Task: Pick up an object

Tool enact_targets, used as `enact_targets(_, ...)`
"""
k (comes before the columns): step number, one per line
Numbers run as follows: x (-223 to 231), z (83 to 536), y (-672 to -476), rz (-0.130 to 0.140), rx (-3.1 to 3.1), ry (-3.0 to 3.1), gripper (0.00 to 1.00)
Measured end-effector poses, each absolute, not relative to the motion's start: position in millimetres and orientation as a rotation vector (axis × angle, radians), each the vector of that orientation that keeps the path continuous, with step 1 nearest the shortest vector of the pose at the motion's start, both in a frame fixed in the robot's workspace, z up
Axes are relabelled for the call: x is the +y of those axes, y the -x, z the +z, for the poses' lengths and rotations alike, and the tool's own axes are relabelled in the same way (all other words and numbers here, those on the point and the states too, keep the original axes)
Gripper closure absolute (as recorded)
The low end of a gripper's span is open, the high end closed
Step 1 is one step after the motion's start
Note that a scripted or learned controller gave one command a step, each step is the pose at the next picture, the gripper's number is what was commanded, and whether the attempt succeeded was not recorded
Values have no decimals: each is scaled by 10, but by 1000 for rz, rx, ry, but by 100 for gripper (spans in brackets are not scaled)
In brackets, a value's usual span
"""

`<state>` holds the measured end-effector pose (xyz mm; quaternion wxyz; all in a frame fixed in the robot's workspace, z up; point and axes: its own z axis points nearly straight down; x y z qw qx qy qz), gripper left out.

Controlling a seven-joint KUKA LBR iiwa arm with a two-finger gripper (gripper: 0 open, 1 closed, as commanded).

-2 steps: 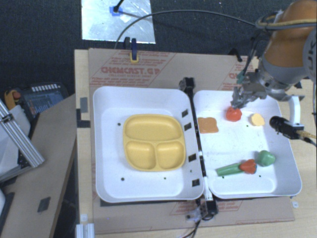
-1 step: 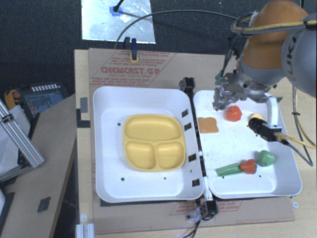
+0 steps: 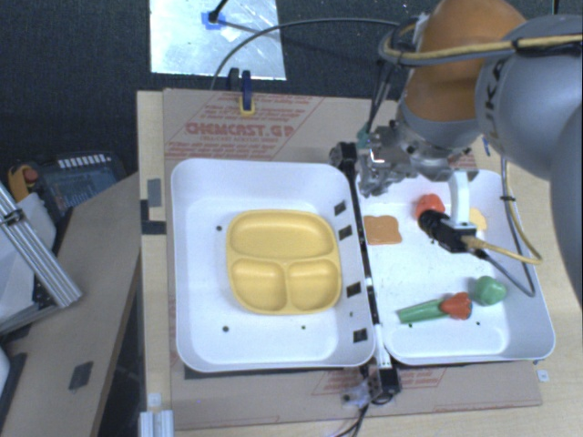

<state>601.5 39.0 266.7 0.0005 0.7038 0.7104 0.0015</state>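
Over in the bin (image 3: 524,330) on the view's right lie the small things on offer: an orange-brown flat slab (image 3: 383,230) near the inner wall; a red piece (image 3: 430,205) further back, partly covered by the robot's hardware; a pale yellow piece (image 3: 478,218) just beyond it toward the outer side; and along the front, a green pointed piece (image 3: 417,312) touching a small red lump (image 3: 458,306), with a rounded green lump (image 3: 490,289) just beside that. None of them is lifted; all rest on the white floor.

The gripper (image 3: 372,176) hangs over the back inner corner of that bin, close to the wall the two bins share, near the flat slab but apart from it; whether it is spread or pressed together I cannot tell from this angle, and I see nothing in its grasp. Above it rises the orange band (image 3: 460,53), and the grey arm (image 3: 542,89) comes in from the right.

The other bin (image 3: 196,244) bears a yellow divided tray (image 3: 282,260), one long compartment at the back and two smaller ones in front, lying roughly in the middle; black clips (image 3: 346,235) sit along the shared wall.

Both bins stand on a cardboard sheet (image 3: 273,121) printed in red; behind it lies a silvery square (image 3: 214,25); off to the left are an aluminium rail (image 3: 36,253) and a dark keypad device (image 3: 77,180).
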Motion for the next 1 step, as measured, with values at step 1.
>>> enact_targets(1, 895, 2630, -6029, 4, 2232, -2211, 100)
